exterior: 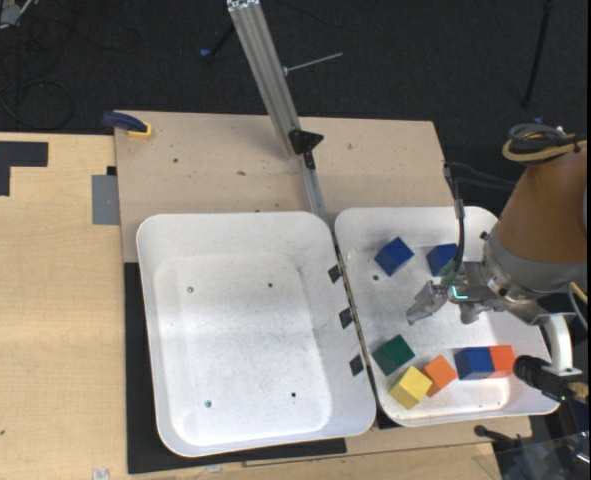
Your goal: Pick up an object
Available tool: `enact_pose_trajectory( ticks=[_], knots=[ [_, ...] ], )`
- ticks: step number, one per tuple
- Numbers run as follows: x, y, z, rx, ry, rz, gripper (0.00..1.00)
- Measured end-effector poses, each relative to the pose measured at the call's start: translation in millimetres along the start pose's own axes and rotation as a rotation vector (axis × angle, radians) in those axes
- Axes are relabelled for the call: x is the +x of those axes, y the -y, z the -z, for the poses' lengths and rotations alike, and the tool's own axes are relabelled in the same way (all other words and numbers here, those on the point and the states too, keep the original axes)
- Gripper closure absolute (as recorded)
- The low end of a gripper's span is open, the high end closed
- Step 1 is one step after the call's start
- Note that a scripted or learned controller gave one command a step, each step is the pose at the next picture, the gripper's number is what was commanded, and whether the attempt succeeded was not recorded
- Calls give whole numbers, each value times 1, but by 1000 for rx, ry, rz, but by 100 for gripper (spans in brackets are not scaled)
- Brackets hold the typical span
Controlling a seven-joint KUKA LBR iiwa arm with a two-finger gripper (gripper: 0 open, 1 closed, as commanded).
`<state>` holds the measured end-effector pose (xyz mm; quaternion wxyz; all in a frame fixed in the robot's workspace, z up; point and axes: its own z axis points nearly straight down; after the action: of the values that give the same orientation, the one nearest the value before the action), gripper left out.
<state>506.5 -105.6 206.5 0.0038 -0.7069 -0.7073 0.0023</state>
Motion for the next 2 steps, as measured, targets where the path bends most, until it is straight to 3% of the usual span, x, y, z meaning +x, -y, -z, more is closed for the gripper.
enact_pose_trajectory(
  ticks=[1, 2],
  knots=[
    [-2, -1, 2, -5, 1, -4, 0],
    [-1, 7, -60, 2, 0, -1, 0]
  ],
)
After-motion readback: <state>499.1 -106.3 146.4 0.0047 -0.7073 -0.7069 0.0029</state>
